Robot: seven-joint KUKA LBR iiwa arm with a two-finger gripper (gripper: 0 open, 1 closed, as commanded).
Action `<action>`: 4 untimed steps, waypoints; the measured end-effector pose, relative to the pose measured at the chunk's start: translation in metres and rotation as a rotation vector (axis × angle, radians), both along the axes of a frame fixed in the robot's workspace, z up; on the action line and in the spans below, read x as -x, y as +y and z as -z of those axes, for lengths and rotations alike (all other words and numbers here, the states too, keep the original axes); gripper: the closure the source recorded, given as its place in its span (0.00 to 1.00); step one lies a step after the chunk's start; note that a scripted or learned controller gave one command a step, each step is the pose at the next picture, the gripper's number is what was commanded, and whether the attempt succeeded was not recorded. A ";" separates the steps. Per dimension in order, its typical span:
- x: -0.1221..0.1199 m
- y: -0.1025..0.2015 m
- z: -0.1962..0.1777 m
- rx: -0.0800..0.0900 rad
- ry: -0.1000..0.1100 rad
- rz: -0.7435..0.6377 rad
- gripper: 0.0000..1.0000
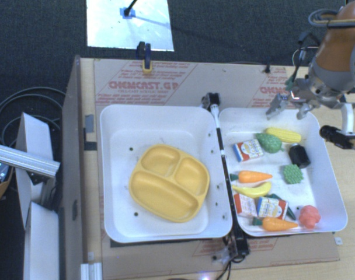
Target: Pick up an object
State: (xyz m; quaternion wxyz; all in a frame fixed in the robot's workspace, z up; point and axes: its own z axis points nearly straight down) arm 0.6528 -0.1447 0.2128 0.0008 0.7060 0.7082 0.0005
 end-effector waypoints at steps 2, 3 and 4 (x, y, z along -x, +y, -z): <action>0.102 0.035 0.124 -0.001 0.001 0.004 0.00; 0.058 -0.041 0.127 -0.004 0.001 0.003 0.00; 0.059 -0.038 0.117 -0.001 -0.003 0.000 1.00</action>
